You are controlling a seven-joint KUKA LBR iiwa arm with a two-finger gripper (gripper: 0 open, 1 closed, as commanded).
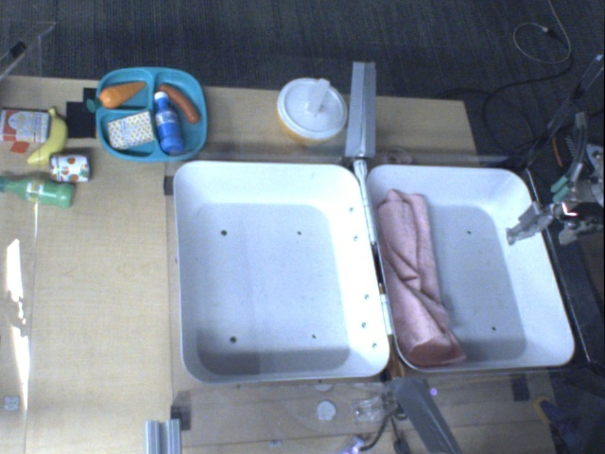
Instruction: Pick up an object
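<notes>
Nearest the camera, at 6 o'clock, we see the lower rim of the right bin (492,361), and inside it the one graspable object: a rolled pink towel (414,277) lying along the bin's left wall, running from 12 toward 6 o'clock. At 3 o'clock the gripper (527,225) sits over the bin's right rim, well apart from the towel; we cannot tell how it is set, and nothing shows in it.

To do this step well, we judge the arm should travel toward 9 o'clock, centre over the roll's middle, and close across its narrow width, clear of the wall.

Count: two white bins, the left bin (269,272) bare; one towel; one blue divided tray (151,112) at 11 o'clock; one lidded cup (312,109) at 12 o'clock on the tabletop (85,301).
</notes>
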